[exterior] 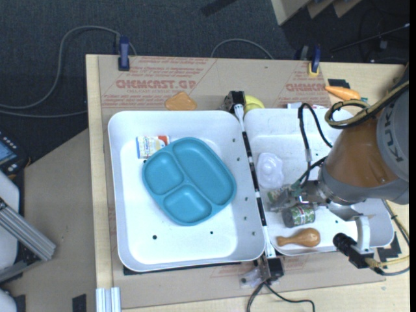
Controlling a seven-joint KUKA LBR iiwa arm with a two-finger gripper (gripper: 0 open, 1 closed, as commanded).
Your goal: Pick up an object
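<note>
Grey pincer [294,200] is seen low in the right bin [286,125], just above a can [298,214]; its finger state cannot be told. A blue tray [188,181] is held by the left bin [130,194].

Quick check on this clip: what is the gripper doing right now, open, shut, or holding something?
Gripper: cannot be told. It sits low in the right bin among a small can and a clear wrapper; no object is visibly held.
</note>
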